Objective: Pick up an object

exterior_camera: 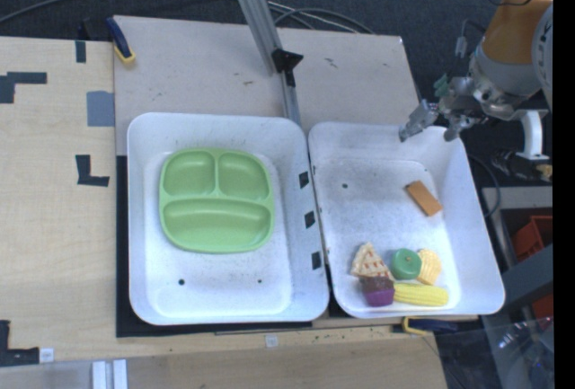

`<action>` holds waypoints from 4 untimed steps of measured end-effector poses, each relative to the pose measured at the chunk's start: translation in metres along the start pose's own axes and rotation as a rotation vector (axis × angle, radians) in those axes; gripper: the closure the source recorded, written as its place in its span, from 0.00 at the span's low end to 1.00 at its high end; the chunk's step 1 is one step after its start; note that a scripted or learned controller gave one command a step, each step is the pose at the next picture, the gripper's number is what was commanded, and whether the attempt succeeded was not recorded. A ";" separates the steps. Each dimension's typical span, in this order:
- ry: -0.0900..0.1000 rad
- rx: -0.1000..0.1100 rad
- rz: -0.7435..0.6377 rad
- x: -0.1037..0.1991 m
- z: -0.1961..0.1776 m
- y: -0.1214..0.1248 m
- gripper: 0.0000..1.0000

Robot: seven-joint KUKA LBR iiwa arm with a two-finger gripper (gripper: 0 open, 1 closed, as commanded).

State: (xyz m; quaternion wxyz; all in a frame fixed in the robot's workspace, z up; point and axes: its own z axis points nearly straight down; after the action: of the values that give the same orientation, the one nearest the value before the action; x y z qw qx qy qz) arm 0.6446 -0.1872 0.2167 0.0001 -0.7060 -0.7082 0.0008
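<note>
Two white plastic bins, scuffed and speckled dark. A smooth, matt green plastic plate. Pale wood-look table. A ribbed metal rail.

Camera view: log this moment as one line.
gripper: open, holding nothing, over right bin top rim | orange block: alone mid-bin | toys: near corner | green tray: left bin

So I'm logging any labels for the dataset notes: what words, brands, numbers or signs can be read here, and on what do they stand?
None can be read.
Green plate: no print shows.
Two white bins: dark specks, no lettering.
Toy food and orange block: no labels show.
Small white tag on the bench's front edge: too small to read.
</note>
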 end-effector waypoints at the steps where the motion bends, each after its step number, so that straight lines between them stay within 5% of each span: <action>1: 0.000 0.000 0.000 0.000 0.000 0.000 0.00; 4: -0.001 0.001 0.000 0.001 0.130 -0.008 0.00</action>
State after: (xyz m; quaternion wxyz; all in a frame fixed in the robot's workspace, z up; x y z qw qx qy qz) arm 0.6367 -0.1864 0.0864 0.0004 -0.7060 -0.7082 0.0015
